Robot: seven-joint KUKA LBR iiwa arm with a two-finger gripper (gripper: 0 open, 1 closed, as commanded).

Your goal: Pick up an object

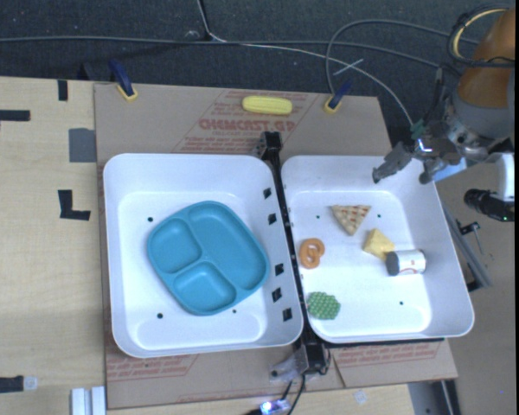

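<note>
The right bin (432, 309) holds a waffle-like wedge (350, 216), a yellow cheese piece (378, 244), a pretzel ring (311, 252), a green broccoli-like piece (322, 304) and a small white and grey cylinder (406, 262). My gripper (408, 165) hangs open over the bin's far right corner, its two dark fingers spread apart with nothing between them. It is above and to the right of the wedge.
The left bin (121, 232) holds a blue divided plate (208, 256). A yellow banana-like object (266, 105) lies on the cardboard behind the bins. Cables run over the bench's far side. A black clip (270, 143) joins the bins at the back.
</note>
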